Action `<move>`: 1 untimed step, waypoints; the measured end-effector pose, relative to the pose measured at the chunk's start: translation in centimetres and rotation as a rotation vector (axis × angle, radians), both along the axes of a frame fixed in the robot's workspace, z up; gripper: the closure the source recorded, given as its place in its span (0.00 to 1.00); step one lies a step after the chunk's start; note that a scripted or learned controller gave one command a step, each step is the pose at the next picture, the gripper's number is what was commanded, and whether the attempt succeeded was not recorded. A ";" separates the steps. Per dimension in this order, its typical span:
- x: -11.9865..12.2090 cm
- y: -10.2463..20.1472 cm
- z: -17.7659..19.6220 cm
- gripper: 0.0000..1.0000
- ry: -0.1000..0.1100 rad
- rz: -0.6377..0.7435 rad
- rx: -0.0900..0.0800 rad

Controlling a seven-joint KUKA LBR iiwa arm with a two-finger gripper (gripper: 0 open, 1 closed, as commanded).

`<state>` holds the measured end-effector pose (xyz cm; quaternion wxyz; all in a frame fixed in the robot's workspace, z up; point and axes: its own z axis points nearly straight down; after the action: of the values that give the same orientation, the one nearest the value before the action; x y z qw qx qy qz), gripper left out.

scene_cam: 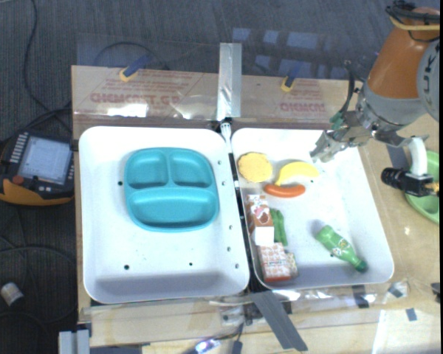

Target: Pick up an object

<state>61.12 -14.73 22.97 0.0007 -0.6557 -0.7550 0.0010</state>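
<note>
Pincer (326, 149) over the right bin's (376, 220) far right corner, finger state impossible to tell, nothing seen in it, yellow banana (297, 172) just beside its tip, orange round (255, 167) and red sausage (286, 191) near the far edge, green bottle (340, 247) toward the near right corner, teal divided plate (170, 188) in the left bin (103, 271).

A teal divided tray (170, 188) lies in the left bin (103, 264).
</note>
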 end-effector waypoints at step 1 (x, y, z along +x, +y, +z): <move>-5.0 3.1 -0.4 1.00 0.000 0.156 -0.001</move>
<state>56.10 -11.65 22.57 0.0003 -0.5950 -0.8037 0.0012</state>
